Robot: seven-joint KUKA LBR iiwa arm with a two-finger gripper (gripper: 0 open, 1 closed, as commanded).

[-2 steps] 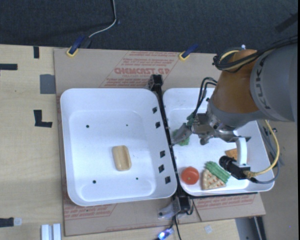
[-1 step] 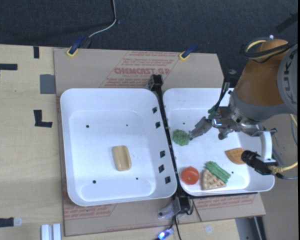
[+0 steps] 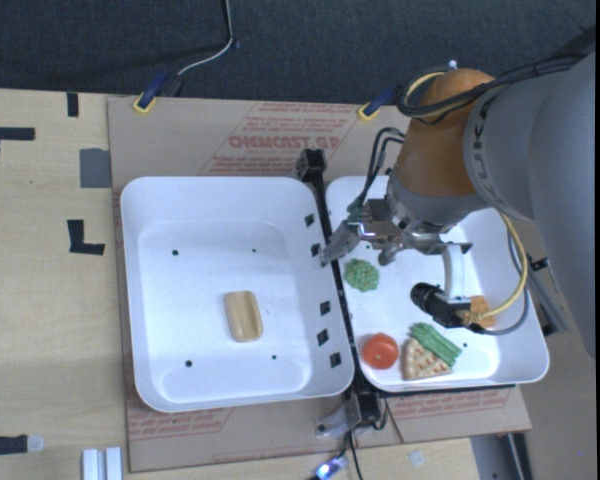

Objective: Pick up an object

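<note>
The bread roll point(image 3: 244, 316), tan and oblong, lies alone on the floor of the left bin point(image 3: 140, 200), well to the left of the gripper point(image 3: 365, 246) and a bit nearer the front edge of the bench than it is. Both bins sit on a sheet of brown cardboard point(image 3: 270, 140) that runs out behind the gripper. The gripper itself hangs over the right bin point(image 3: 525, 370), close to the wall the two bins share, with the grey arm point(image 3: 540, 128) and its orange band point(image 3: 442, 158) rising behind it and to its right. From here I cannot tell whether the gripper is spread or pressed together, and nothing can be seen pinched in it. Just in front of it, almost under its tip, is a small bumpy green piece point(image 3: 361, 275) resting on the bin floor. Further forward sits a red tomato point(image 3: 380, 350), and just right of that a pale wedge point(image 3: 420, 364) with a green strip point(image 3: 436, 340) along its upper edge, both near the front rim
</note>
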